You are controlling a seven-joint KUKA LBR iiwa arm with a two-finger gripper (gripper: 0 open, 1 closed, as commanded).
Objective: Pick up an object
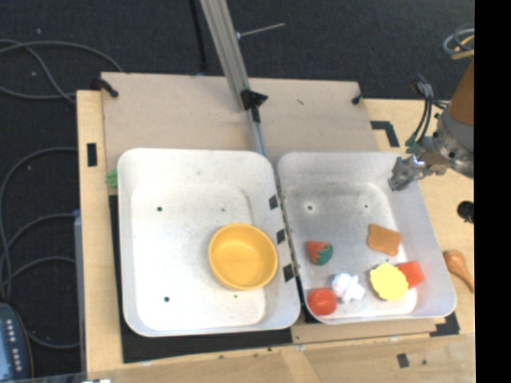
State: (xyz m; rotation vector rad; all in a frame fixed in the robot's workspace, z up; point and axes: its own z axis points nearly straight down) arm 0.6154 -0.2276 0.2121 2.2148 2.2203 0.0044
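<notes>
Camera view. My gripper (405,171) hangs over the upper right rim of the right bin (335,174), at about two o'clock from that bin's centre. It carries nothing that I can see. Whether it is open or closed I cannot tell at this size.

Step in hand, as I judge it: the approach, with no object chosen yet and the pick not begun.

Candidates all lie in the right bin's lower half. An orange block (384,239) sits at about six o'clock from my gripper and is the nearest piece. A strawberry (320,252) lies at nine o'clock from the block, well apart from it. Along the bottom wall sit a red ball (322,300), a white piece (346,286), a yellow piece (388,282) and a red block (411,274), packed close, the yellow piece touching the red block.

Next move, in my judgement: travel toward six o'clock and descend on the orange block, which stands clear of its neighbours. The bottom cluster risks a double catch or a slip.

The left bin (160,182) holds a yellow bowl (243,255) at its four o'clock.

Surface and room: both bins rest on a tan bench (192,110). A metal post (223,30) rises from its twelve o'clock edge. Dark floor with loose cables (32,54) surrounds the bench. An orange item (457,266) lies on the bench outside the right bin, at three o'clock.
</notes>
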